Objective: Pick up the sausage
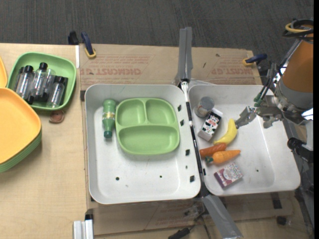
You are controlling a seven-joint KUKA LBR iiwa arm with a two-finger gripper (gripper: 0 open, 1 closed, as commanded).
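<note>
sausage (210, 150) in right bin (261, 156) beside carrot (227, 156) | apart from jaws, lower-left of them | jaws' state: cannot tell

Dark grey carpeted floor (149, 9) across the top, far behind the jaws. Light wooden tabletop (45, 193) well to their left, overlaid with flattened brown cardboard (129, 63) printed in red. Blue clamps (88, 45) pinning that cardboard at its back edge. Even, shadowless lighting throughout.
</note>
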